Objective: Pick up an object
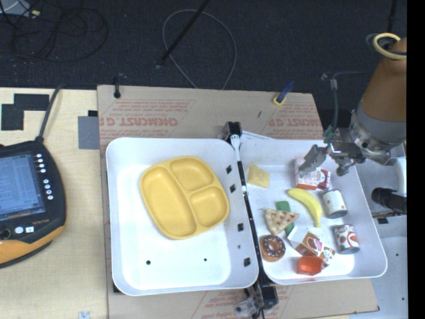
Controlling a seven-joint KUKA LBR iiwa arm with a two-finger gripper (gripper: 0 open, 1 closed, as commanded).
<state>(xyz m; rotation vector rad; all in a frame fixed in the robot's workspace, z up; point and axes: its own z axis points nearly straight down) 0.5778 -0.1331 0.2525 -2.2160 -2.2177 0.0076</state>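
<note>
Yellow banana [307, 203], cans [334, 203] beside, fingers [329, 159] spread

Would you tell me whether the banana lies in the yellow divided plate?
No, the banana lies in the right bin, beside the plate's bin.

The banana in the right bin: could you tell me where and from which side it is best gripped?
Grip the banana at mid-length, from straight above, fingers closing across its narrow width. It lies flat and curved, with a can close on its right, so the fingers need care on that side.
</note>
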